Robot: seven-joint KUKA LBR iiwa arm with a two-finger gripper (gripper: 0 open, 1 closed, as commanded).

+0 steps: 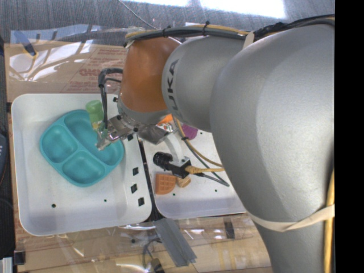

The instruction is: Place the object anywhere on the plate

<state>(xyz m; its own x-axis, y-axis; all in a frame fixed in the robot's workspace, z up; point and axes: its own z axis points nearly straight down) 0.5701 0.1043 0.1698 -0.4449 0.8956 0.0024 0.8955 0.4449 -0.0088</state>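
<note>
Gripper (107, 138) hung over the right edge of the teal plate (74, 152); its opening and any load could not be told. Green object (94, 111) lay just behind it at the plate rim. Judged placing step: next needs a release over a compartment.

A robot lab: big grey arm (267, 124) w/ cables, two white bins (34, 209) on a taped, plastic-covered worktop (51, 67), toy bits for tests.
</note>
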